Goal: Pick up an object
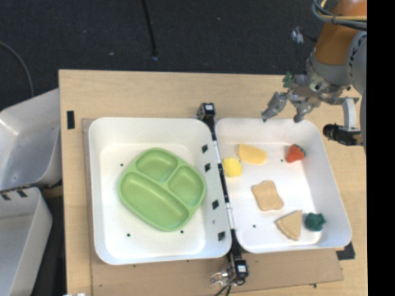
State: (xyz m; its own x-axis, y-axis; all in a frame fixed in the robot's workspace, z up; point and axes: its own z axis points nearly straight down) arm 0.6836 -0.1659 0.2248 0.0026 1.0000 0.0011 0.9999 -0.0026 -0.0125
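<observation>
1. The gripper (286, 110) hangs above the far rim of the right bin (333, 177), its two fingers spread apart with nothing between them. The arm (336, 39) comes in from the right, grey with an orange band.

2. The things to pick all lie in the right bin: a yellow oval piece (252, 155) and a small yellow round piece (232, 167) toward the left wall, a red piece (295, 153) at the far right, a tan slice (268, 196) in the middle, a tan wedge (290, 225) and a dark green piece (315, 221) at the near right.

3. They look like toy food, probably light and stiff, with smooth skins that may slip; at this resolution the material is only a guess.

4. The red piece lies nearest the gripper and stands apart from its neighbours, so it seems the easiest choice; closing across its narrow width should hold it best.

5. The tan slice and wedge lie flat and low, which leaves little side wall for the fingers.

6. The bin floor is smooth white plastic, so a nudged piece is likely to slide.

7. The left bin (102, 227) holds a green divided plate (162, 189).

8. Both bins sit side by side on a pale wooden bench (148, 94), with dark floor beyond its far edge.
</observation>
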